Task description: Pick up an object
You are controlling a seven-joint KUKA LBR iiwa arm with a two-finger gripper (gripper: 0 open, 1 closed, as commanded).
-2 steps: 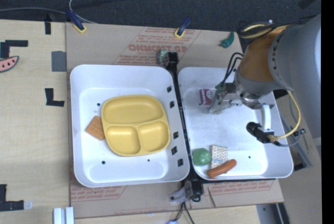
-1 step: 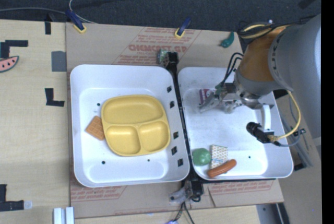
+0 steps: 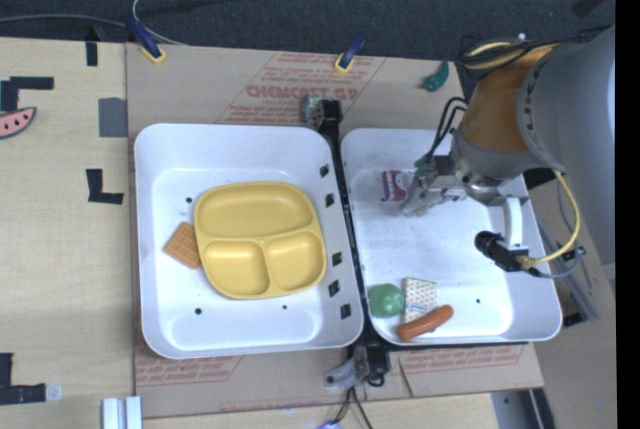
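1. The bench [image 3: 60, 247] carries a sheet of printed cardboard [image 3: 300, 92], and two shallow white bins sit side by side on it: the left bin [image 3: 165, 317] and the right bin [image 3: 520, 317].
2. The grey arm [image 3: 570, 117], with its orange band [image 3: 495, 112], reaches in from the right and hangs over the upper part of the right bin.
3. The end effector [image 3: 422, 197] points down toward the bin floor, its metal tips close to a small red and white packet [image 3: 394, 185] lying near the bin's upper left area.
4. Whether the end effector is spread or closed cannot be told from this slanted view; the tips blur together, and nothing is plainly seen between them.
5. The packet lies flat on the bin floor just beside the tips, on their left; whether they touch it is unclear.
6. Along the near edge of the right bin lie three more things close together: a green round object [image 3: 385, 298], a pale speckled wedge [image 3: 420, 293] just to its right, and an orange-red sausage-shaped piece [image 3: 427, 321] lying at a slant below the wedge.
7. The left bin holds a yellow divided plate [image 3: 262, 239] with three compartments, resting near the middle of the bin.
8. A tan, cracker-like square [image 3: 182, 244] lies at the plate's left edge, partly tucked under it.
9. Black cables with yellow wiring [image 3: 545, 257] loop from the arm over the right side of the right bin.
10. Two clamps with yellow and blue parts [image 3: 148, 42] [image 3: 350, 55] grip the far edge of the cardboard.
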